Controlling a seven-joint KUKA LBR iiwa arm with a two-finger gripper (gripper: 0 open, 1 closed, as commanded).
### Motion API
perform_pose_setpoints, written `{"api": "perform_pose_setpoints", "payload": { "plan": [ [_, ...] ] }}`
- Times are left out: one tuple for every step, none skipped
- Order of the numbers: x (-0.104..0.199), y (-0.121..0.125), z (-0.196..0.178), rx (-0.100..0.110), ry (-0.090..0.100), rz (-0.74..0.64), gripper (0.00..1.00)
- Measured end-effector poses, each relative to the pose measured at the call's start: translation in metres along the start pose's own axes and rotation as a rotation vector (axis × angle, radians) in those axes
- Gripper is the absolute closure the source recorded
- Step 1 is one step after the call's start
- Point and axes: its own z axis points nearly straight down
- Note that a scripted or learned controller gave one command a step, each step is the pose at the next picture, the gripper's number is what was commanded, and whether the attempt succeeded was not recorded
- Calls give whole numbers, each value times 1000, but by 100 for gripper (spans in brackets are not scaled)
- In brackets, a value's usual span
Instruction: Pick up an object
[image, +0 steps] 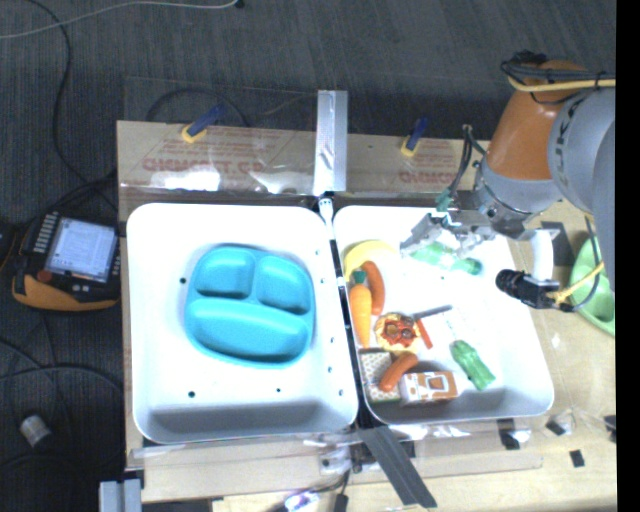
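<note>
Far left of the gripper, the left bin (150, 400) holds a blue tray (250, 303), lying flat and well apart from the arm.

Closer, below and left of the gripper in the right bin (520, 350), the toys crowd that bin's left half: a banana (362, 250), a sausage (374, 284) and a carrot (360, 312) touching one another; below them a pizza slice (396, 328), a second sausage (397, 371) and a small box (429, 385). A green bottle (472, 363) lies well below the gripper, apart from the rest.

Gripper (440, 245) sits over the bin's upper part. A pale green object (440, 252) shows at the fingertips; whether it is pinched or merely beneath them cannot be told. Finger state: cannot tell at this resolution.

Right of the gripper: the wrist and orange band (525, 135).

Progress, as a judgement: arm is in the bin at a candidate. Grasp unconfirmed. Lift clear of the bin is not yet done.
</note>
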Motion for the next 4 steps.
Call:
{"api": "perform_pose_setpoints", "payload": {
  "plan": [
    [-39,30,84,-1,-7,197,0],
    [-35,26,99,-7,-9,173,0],
    [-34,27,88,-10,-10,171,100],
    [-78,48,-42,-2,-6,211,100]
  ]
}}
